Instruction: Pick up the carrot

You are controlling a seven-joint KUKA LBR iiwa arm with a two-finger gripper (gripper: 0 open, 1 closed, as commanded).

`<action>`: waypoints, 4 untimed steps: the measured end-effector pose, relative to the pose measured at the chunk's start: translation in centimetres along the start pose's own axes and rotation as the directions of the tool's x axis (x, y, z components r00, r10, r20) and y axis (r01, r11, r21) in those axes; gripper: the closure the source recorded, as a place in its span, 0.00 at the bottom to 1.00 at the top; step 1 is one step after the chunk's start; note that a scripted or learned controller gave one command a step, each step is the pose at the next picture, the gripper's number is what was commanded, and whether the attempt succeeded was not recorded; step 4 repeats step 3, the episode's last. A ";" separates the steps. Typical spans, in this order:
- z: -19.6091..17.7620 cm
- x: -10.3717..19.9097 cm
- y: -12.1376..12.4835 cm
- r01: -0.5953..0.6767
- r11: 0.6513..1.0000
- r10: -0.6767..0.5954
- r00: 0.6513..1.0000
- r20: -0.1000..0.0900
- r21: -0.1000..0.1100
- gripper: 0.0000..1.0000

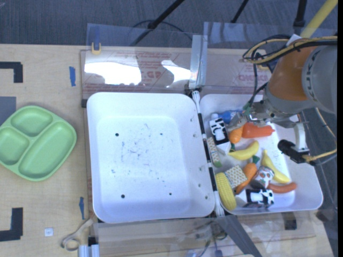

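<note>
Jaws [256,123] over carrot [258,130] in rt bin [308,194]; grip state unclear.

no readable text, labels, numbers or signs anywhere

Left bin [102,111]: shallow, white, faint blue scribbles and a few dark dots on its floor.
Right bin [313,194]: white, touching the left bin along their shared rims, crowded with toy foods.
Corn cob [225,191]: yellow, against the right bin's left wall, near its front corner.
Bananas: one [244,152] at mid-bin, another [275,168] toward the right wall.
Cow figures: black-and-white, one [217,128] by the left wall, one [259,197] at the front edge.
Waffle piece [235,174]: tan, beside the corn.
Divided plate [35,142]: green, three compartments, at the bench's left edge.
Blue tape [72,76]: near the bench's far edge.
</note>
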State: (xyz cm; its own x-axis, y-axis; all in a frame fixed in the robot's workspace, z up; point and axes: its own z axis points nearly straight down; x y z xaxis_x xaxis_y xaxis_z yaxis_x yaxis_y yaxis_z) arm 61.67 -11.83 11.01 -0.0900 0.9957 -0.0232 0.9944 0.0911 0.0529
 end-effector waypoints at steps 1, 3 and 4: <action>1.4 1.1 -0.9 0.205 0.979 -0.204 0.979 -0.010 0.024 0.00; -8.1 0.5 2.7 0.362 0.931 -0.360 0.932 -0.039 0.038 1.00; -8.1 0.5 2.7 0.362 0.931 -0.360 0.932 -0.039 0.038 1.00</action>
